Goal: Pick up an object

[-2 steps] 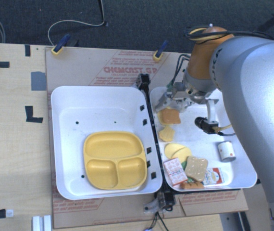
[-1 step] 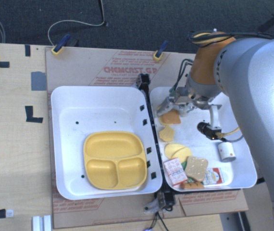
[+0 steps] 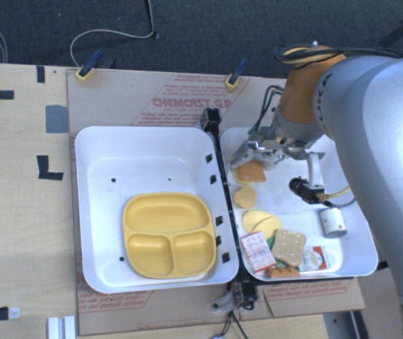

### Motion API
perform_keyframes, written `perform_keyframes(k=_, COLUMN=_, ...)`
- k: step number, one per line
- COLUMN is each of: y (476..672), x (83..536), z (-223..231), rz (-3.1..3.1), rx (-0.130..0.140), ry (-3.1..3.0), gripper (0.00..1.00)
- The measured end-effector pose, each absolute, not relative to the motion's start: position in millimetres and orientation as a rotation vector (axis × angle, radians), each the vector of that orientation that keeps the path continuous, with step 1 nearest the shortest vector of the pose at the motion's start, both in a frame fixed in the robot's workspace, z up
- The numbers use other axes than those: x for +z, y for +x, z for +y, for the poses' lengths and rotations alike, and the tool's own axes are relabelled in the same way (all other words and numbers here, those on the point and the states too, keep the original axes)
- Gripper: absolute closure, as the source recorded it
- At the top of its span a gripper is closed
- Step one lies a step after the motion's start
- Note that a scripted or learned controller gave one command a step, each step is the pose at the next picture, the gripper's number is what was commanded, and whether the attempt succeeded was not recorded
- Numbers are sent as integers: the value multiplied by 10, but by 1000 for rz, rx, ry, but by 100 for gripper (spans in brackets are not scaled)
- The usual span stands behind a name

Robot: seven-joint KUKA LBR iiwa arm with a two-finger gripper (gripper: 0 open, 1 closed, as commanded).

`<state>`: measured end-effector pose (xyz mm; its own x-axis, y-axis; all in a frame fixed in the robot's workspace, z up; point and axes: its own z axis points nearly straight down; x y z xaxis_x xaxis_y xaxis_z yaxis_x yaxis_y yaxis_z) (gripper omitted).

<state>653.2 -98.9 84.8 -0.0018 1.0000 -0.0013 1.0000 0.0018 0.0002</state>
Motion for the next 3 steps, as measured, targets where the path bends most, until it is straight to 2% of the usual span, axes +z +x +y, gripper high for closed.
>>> perform_keyframes(k=1, y=6421, x=851, z=-966, rz=2221, rx=-1, ry=2220, gripper=0)
perform_keyframes(k=2, y=6504, x=848, z=-971, rz=2224, rx=0, ry=2219, gripper=0)
perform_keyframes(k=3, y=6403, x=852, z=-955, rz=2221, rx=-1, ry=2219, gripper=0)
